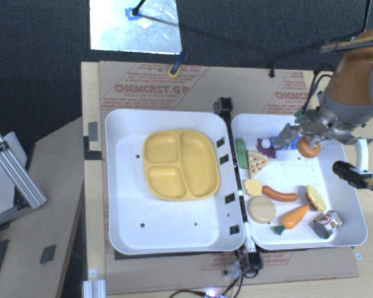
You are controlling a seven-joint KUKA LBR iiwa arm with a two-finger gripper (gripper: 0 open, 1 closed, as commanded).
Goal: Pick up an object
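Inspected at the right bin (360, 228), with the sausage (280, 195) taken as reference mark.

Found the tool (293, 135) low over the far end of the bin, beyond the sausage and slightly right of it, hung from the arm (354, 85) reaching in from the right. Cannot tell whether spread, pressed together or pinching anything (tip masked by the wrist housing).

Noted a blue object (286, 143) directly at the tool and an orange round piece (309, 148) just beside it, both beyond the sausage. Judged the likeliest targets, given the tool's descent there rather than elsewhere. Unable to confirm a grasp.

Noted also a pizza slice (257, 163) beyond and left of the sausage, a beige disc (261, 209) near and left of it, a carrot (293, 216) just nearer. Lying loose and scattered, apparently tipped in as pick stock.

Recorded a yellow divided plate (177, 165) well left of the sausage, in the left bin (121, 185).

Task judged not yet done.
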